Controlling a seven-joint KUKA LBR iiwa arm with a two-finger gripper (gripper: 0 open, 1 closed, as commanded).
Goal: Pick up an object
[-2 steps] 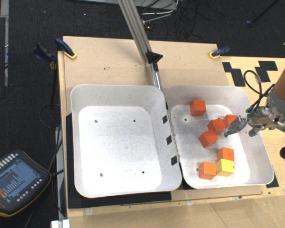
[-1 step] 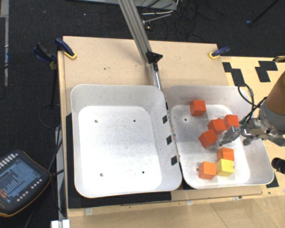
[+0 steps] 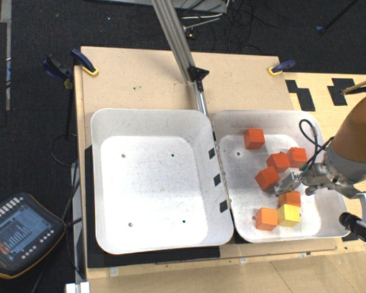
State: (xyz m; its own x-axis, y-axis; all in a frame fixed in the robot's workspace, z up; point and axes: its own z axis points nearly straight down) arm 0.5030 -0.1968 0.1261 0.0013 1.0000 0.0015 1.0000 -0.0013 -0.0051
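Note:
Several orange-red blocks lie in the right bin (image 3: 232, 163): one at the back (image 3: 254, 138), a pair side by side (image 3: 279, 161) (image 3: 297, 157), and one nearer the middle (image 3: 267, 178). Toward the front sit an orange block (image 3: 266, 218) and a yellow block (image 3: 289, 215), with another orange block (image 3: 290, 198) just behind the yellow one. My gripper (image 3: 291, 183) reaches in from the right and hangs low over the blocks, between the middle red block and the orange one behind the yellow. Nothing shows between its fingers.
The left bin (image 3: 149, 179) stands beside the right one on the wooden bench. A metal pole (image 3: 174, 32) slants down from the top to the bins' shared back edge. A teach pendant (image 3: 18, 234) lies at the lower left. Clamps (image 3: 79, 58) (image 3: 282, 67) grip the board's back corners.

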